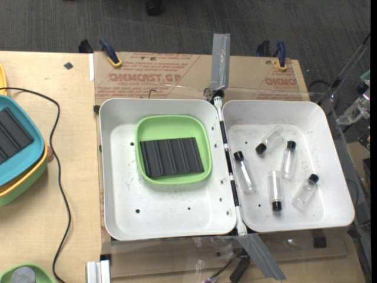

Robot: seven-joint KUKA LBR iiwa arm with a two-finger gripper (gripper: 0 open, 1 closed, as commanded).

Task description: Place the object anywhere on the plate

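Arm (360,108) barely glimpsed, right edge, indistinct

2 white bins side by side: left bin (118,211) and right bin (330,211). 1 green plate (172,126) w/ 1 dark ribbed insert (172,157) in the left bin. 5 clear vials w/ black caps in the right bin, approx., since they're transparent and hard to separate: (244,171), (268,141), (288,158), (275,189), (306,191).

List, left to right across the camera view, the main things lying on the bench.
Stack of teal and green plates with a dark ribbed insert → left white bin holding a green square plate with a dark ribbed pad → right white bin with clear black-capped vials.
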